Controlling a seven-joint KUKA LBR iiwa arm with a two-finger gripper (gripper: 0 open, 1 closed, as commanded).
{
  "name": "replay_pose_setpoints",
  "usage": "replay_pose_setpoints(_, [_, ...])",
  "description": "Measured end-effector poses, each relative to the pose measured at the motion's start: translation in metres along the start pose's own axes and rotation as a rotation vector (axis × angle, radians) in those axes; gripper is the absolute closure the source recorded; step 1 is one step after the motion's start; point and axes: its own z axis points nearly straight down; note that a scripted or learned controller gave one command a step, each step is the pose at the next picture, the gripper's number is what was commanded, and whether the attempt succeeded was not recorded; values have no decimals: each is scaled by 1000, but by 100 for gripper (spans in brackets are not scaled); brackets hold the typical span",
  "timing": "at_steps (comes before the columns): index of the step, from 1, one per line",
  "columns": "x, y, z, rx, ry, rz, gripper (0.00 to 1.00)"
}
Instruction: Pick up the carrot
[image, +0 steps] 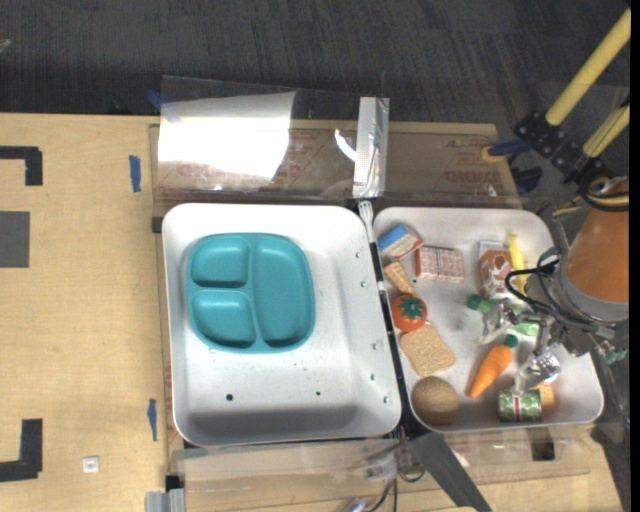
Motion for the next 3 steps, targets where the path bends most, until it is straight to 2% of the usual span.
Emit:
replay_pose_setpoints(1, [-14,33,41,9,-13,12,0])
replay_pose_setpoints(2, [-21,51,43,6,-5,-530,0])
replay_pose_setpoints(3, [-26,52,31,10,-17,-532,100])
